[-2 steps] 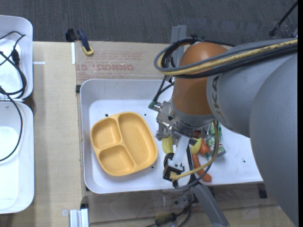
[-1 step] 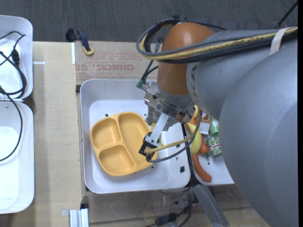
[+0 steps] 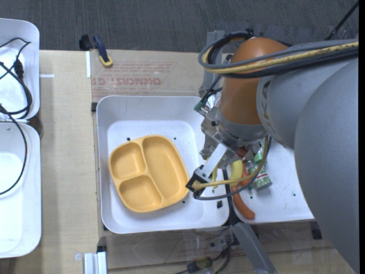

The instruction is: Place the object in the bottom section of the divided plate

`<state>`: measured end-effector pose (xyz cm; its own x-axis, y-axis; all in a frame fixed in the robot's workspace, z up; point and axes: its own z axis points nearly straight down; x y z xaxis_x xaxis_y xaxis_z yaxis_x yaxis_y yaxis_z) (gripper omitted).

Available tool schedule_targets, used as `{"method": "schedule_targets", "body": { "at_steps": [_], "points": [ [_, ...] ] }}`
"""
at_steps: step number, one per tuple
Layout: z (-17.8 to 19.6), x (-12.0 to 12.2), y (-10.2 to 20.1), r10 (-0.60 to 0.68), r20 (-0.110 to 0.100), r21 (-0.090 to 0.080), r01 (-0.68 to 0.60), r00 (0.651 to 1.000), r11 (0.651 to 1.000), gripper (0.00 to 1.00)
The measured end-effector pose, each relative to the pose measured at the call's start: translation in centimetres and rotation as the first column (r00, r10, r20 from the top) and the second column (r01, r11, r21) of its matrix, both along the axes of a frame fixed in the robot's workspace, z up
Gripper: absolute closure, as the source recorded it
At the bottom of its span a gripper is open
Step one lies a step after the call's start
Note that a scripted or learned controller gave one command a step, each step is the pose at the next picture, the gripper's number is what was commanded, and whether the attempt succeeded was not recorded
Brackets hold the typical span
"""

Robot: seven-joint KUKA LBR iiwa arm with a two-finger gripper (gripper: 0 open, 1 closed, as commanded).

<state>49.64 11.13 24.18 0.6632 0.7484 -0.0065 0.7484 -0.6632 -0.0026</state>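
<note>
A yellow divided plate [image 3: 149, 173] lies in the left white bin [image 3: 114, 130], with a large section on its right side and two smaller ones on its left. All three sections look bare. My gripper [image 3: 238, 163] hangs below the orange wrist over the seam between the two bins, just right of the plate. Right under it lie a yellow banana-like piece [image 3: 235, 170], an orange-red sausage-shaped thing [image 3: 244, 206] and a green packet [image 3: 261, 180], all in the right bin [image 3: 285, 207]. The wrist hides the space between the gripper and these things.
The grey arm covers most of the right bin. A cardboard sheet [image 3: 142, 76] lies behind the bins with a blue and yellow clamp [image 3: 100, 51] on it. White containers with black cables [image 3: 14, 90] stand at the far left.
</note>
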Motion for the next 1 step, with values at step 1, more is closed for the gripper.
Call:
{"method": "schedule_targets", "body": {
  "at_steps": [1],
  "points": [
    [1.03, 5.96, 3.75, -0.079, 0.002, -0.001, 0.079, 0.997, 0.997, 1.00]
  ]
}}
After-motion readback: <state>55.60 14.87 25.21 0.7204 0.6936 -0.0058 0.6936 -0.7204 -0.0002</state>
